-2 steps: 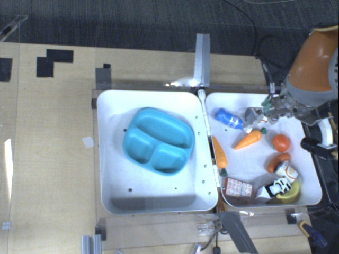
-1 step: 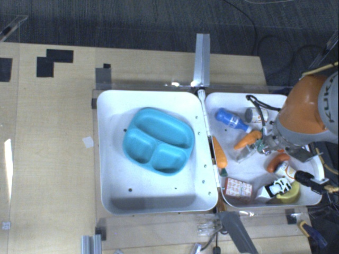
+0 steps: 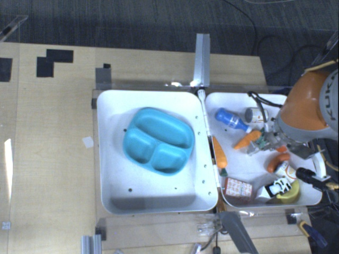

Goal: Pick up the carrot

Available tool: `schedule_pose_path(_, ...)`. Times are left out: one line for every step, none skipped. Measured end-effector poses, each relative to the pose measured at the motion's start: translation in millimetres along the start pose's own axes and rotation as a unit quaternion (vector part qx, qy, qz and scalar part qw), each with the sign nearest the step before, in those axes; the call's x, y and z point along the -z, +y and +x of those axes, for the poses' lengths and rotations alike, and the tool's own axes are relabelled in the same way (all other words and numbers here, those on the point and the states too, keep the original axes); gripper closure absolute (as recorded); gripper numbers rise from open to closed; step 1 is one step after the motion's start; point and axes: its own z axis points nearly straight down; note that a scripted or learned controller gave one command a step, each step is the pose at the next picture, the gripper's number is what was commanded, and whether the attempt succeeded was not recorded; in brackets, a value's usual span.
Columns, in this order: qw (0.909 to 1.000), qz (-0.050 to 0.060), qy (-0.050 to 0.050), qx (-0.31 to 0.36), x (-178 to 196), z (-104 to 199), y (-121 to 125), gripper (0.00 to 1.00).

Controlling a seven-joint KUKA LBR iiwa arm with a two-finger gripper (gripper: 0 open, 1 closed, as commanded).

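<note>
The carrot (image 3: 219, 153) is orange with a green tip at its near end. It lies along the left wall of the right bin (image 3: 241, 201), pointing toward the front. The gripper (image 3: 263, 141) hangs low over the middle of that bin, below the arm's orange band (image 3: 307, 106), well to the right of the carrot. A second orange tapered piece (image 3: 248, 140) lies right against the gripper's left side. Whether the gripper touches or holds that piece cannot be made out.
The right bin also holds a blue bottle (image 3: 231, 119), a small pale can (image 3: 254, 114), an orange-red bottle (image 3: 276, 163), a printed box (image 3: 238, 187) and a yellow fruit (image 3: 290, 194). A blue divided plate (image 3: 158, 141) lies in the left bin (image 3: 111, 194).
</note>
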Motion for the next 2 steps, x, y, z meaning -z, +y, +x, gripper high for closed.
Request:
schedule_pose_path(0.999, 0.006, 0.002, -0.044, 155.1, 63.6, 50.8, 1.0)
schedule_pose_path(0.997, 0.008, 0.002, -0.077, 111.8, 45.3, -43.1, 1.0)
